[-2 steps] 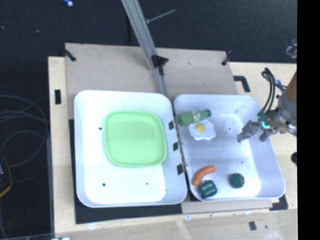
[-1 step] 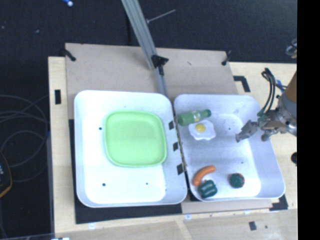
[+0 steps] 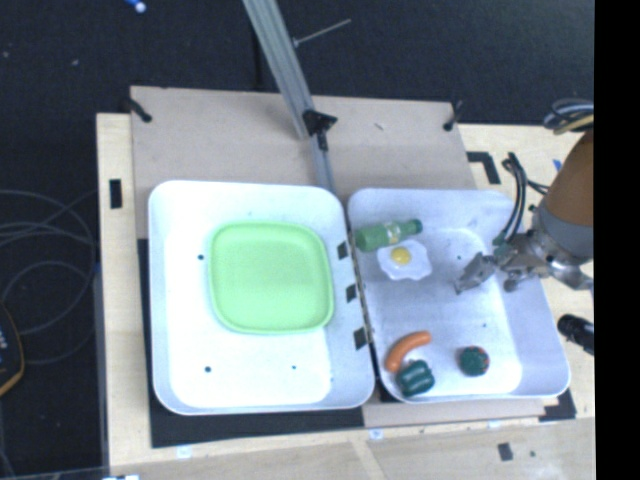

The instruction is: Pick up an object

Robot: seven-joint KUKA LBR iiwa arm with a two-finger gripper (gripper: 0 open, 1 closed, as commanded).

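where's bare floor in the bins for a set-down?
Left bin: strips around the green plate, widest along the near edge. Right bin: middle patch between fried egg, gripper and sausage. Crowded: near edge, with sausage, green pepper, strawberry; far-left corner, with bottle and egg.

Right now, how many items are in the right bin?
5: green bottle at the top left, fried egg below it, sausage, green pepper and a round green item along the bottom. Arm may hide more.
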